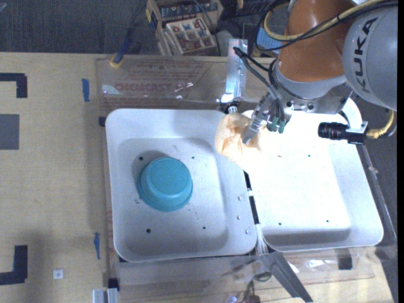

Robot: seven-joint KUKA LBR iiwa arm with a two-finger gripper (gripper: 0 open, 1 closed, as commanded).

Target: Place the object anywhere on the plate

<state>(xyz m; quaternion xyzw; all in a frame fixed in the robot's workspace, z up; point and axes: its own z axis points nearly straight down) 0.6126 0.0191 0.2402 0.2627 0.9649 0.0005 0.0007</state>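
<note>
pincer [257, 126] seems clamped on tan object [232, 139], hard to confirm, over the bins' shared edge. blue plate [165, 183] bare; placing remains.

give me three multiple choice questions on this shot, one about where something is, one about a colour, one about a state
1. Where is the blue plate?
A. in the left bin
B. in the right bin
C. on the bench outside both bins

2. What colour is the object by the gripper?
A. dark green
B. pale orange-yellow
C. black

3. How does the object stand to the plate?
A. it lies on the plate
B. it is apart from the plate, up at the bins' shared edge
C. it is under the plate

Answers: 1 A, the plate sits on the floor of the left bin. 2 B, it looks pale orange-yellow. 3 B, white bin floor shows between the two.
</note>
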